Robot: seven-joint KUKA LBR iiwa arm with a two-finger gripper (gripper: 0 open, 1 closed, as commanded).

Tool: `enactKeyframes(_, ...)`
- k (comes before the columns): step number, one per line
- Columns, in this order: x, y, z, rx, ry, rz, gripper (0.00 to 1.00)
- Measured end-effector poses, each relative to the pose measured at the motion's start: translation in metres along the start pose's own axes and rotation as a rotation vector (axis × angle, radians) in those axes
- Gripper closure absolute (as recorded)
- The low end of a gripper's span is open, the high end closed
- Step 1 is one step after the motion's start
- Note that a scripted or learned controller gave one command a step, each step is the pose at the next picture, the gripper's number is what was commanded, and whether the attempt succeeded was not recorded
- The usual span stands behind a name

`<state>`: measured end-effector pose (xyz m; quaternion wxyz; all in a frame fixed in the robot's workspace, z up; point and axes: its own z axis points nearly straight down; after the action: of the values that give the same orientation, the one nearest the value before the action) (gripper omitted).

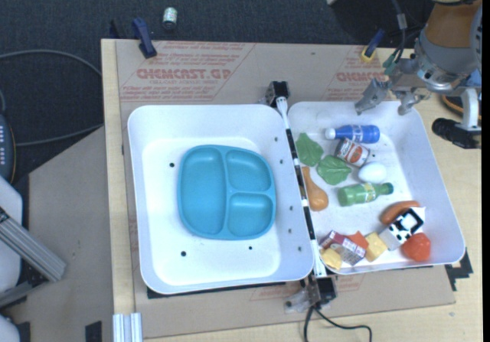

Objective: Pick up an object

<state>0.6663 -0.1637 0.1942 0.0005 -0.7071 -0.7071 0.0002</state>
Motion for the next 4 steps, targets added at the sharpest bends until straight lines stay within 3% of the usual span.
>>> enactKeyframes(1,0.028,-0.077,0.110,0.000,0.000,0.000,0.00)
enactKeyframes(2,0.010,-0.006,0.114,0.031,0.005,0.006,0.00)
enactKeyframes(3,0.016,-0.027,0.109,0.001,0.000,0.001,0.00)
enactKeyframes(4,0.016,-0.025,0.098,-0.004,-0.001,0.000,1.00)
